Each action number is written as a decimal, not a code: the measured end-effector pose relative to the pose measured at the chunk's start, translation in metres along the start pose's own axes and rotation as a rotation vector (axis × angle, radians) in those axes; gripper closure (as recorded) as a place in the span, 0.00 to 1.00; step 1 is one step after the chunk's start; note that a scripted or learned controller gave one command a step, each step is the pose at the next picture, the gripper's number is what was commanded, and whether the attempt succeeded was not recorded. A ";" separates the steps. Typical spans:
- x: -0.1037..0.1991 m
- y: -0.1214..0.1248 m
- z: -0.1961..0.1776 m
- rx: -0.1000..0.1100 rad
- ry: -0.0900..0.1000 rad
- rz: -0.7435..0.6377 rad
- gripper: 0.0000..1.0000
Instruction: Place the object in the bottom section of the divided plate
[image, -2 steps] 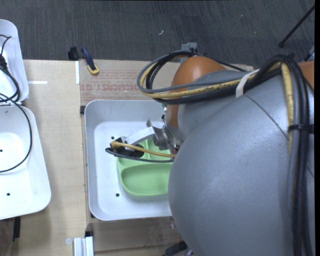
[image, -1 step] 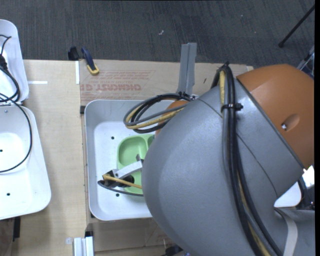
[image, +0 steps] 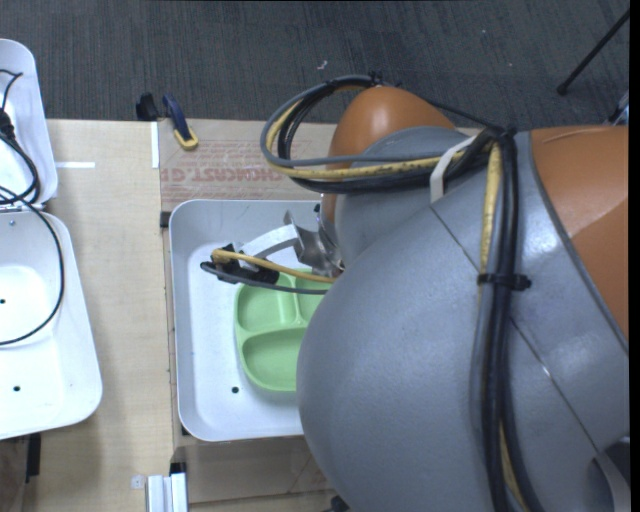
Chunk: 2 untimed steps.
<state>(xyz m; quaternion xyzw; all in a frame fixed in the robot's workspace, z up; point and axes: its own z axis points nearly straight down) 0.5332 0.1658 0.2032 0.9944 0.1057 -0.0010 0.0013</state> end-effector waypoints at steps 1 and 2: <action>-0.032 -0.034 0.096 0.003 0.008 -0.051 0.00; 0.073 -0.028 0.111 0.001 0.000 0.016 0.00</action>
